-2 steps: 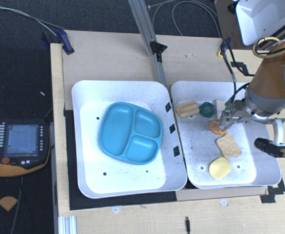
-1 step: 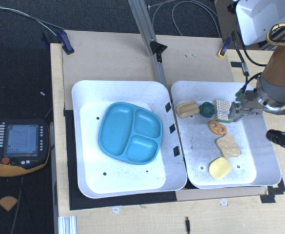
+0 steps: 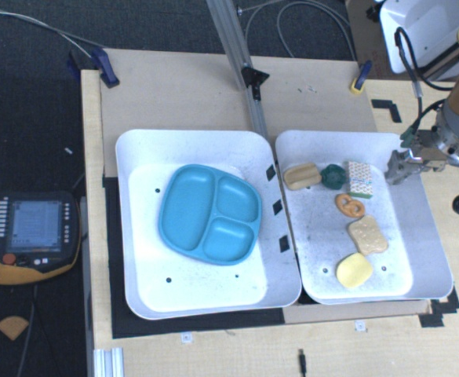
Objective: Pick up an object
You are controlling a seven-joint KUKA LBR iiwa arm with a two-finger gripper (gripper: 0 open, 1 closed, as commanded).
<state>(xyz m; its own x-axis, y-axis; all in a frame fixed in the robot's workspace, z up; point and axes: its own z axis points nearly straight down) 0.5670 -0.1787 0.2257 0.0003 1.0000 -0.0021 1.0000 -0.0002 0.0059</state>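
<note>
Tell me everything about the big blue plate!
The blue plate lies flat in the left bin, turned a bit askew. It looks like smooth plastic, squarish with rounded corners. Raised ridges split it into three sections: one large on the left and two smaller on the right. All three hold nothing. It rests on the bin's floor, away from the walls, and nothing else touches it.

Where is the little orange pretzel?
The little orange pretzel lies in the right white bin, just below the checkered box and above the tan cracker.
</note>
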